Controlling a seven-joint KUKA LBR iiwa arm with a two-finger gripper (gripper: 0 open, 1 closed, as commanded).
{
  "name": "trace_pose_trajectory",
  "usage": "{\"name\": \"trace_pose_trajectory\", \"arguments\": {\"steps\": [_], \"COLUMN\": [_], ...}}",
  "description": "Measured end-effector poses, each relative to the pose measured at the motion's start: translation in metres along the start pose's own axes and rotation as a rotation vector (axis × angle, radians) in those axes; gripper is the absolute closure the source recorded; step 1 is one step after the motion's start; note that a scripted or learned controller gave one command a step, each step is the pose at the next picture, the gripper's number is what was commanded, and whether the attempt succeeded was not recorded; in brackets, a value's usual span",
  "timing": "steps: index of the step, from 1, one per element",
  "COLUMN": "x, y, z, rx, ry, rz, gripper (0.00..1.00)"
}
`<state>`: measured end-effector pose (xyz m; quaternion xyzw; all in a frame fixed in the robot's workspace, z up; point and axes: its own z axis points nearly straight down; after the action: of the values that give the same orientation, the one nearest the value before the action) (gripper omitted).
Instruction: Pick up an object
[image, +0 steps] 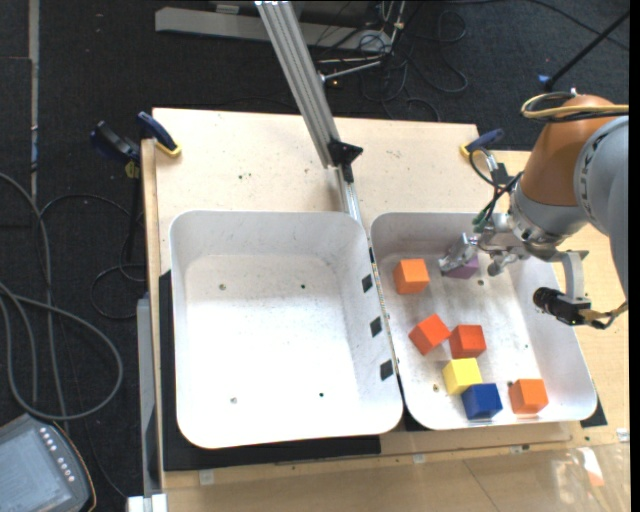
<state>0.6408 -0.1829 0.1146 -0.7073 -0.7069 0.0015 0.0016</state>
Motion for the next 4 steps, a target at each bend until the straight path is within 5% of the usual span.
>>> {"name": "trace_pose_trajectory", "arguments": {"steps": [1,3,4], "x": [0.0,0.001,0.001], "y": [0.002,0.0,0.001], "z": [-0.013,-0.141,-0.147], "rx": [-0.006,-0.013,-0.007], "ry": [-0.002,-0.003,-0.001], "rz": [0.0,-0.003,-0.003], "gripper": [1.0,1.0,1.0]}}
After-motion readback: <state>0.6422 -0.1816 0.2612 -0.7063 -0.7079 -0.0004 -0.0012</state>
